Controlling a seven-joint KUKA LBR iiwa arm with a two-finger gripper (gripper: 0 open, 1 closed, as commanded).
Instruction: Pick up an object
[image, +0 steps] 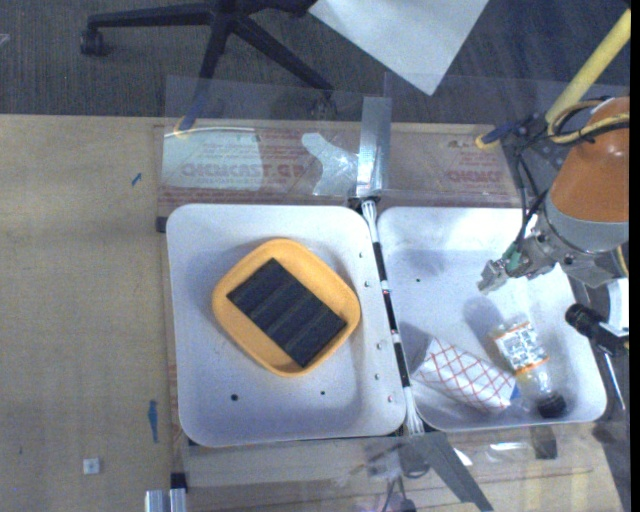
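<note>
At the far left the wooden bench (70, 300) lies bare and tan, and on it sits the left bin (200, 400), a shallow white tray with rounded corners. In its middle rests a yellow dish (240, 335) with a dark ribbed pad (287, 312) set in its hollow, turned at a slant to the bin's sides. A narrow divider strip (385, 300) runs between the two bins where their rims meet. The right bin (430, 250) holds two things near its front edge: a red-and-white checked paper tray (465, 375), lying close to the divider, and just beside it to the right a small clear bottle (527, 362) on its side, its dark cap pointing to the front right corner. Above the bottle and apart from it hangs the gripper (497, 272), under the arm's orange band (592, 180); whether it is released or clenched cannot be told, and nothing shows in its grasp.
</note>
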